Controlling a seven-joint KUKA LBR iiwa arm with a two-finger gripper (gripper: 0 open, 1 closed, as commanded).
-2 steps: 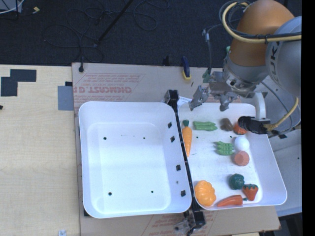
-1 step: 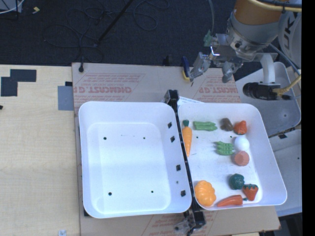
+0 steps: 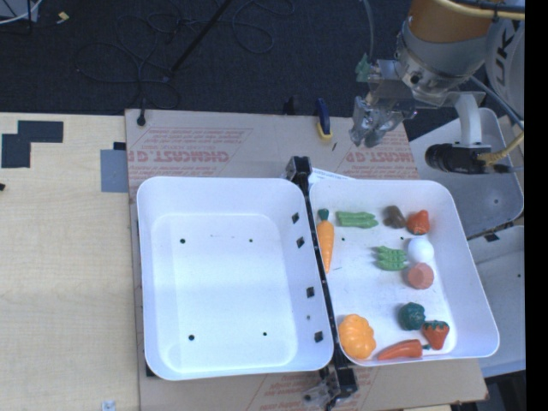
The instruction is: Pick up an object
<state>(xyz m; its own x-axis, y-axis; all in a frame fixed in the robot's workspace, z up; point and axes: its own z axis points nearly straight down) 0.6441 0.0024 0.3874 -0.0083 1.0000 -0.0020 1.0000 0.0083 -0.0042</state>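
Camera view: your arm point(image 3: 454, 24) reaches from right, end effector point(image 3: 370, 131) above right bin's point(image 3: 467, 255) far rim; finger state indeterminable.

We look down from one fixed camera above the bench point(image 3: 68, 255), tilted at a slant so the far edge of the scene sits at the top of the frame and the near edge at the bottom. We stand far enough back to take in both bins whole: the left bin point(image 3: 158, 229) fills the middle, the right bin point(image 3: 467, 255) lies beside it. Dark floor point(image 3: 214, 50) with cables runs across the top. The arm point(image 3: 454, 24) enters from our upper right, cut off by the frame's edge. We have no second view to compare.
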